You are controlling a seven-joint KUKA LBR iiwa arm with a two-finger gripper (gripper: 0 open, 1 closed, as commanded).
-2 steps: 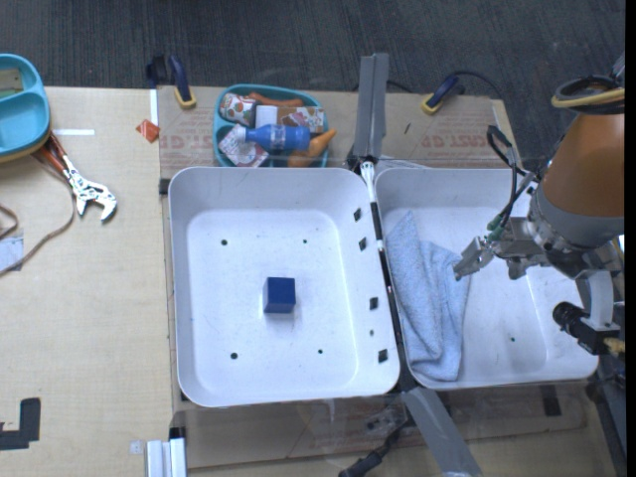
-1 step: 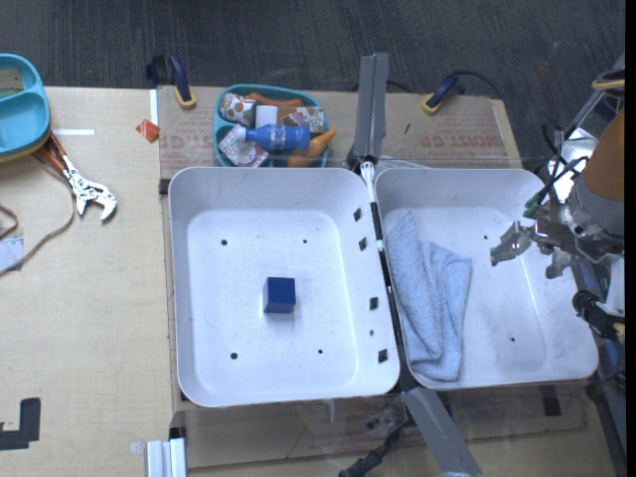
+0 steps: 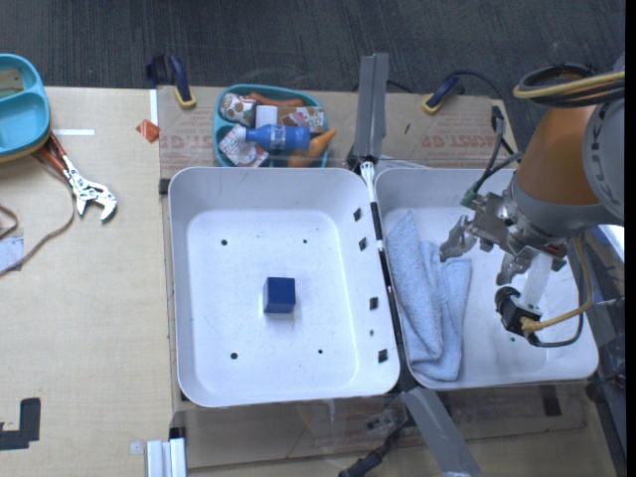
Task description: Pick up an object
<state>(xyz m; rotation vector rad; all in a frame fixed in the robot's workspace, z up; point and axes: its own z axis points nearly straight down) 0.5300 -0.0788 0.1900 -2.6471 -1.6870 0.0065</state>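
A small blue cube (image 3: 280, 294) lies near the middle of the left white bin (image 3: 199, 366). A pale blue cloth (image 3: 429, 301) is crumpled along the left side of the right white bin (image 3: 571, 366). My gripper (image 3: 487, 255) hangs over the right bin, just right of the cloth, below the arm's orange band (image 3: 556, 162). Its fingers look spread, and nothing is between them. The gripper is far from the blue cube.
A teal bowl (image 3: 270, 127) of mixed small items stands behind the left bin. A wrench (image 3: 87, 195) and a blue tray (image 3: 20, 102) lie on the bench at the far left. A black and yellow cable (image 3: 542, 326) loops under the wrist, above the right bin's floor.
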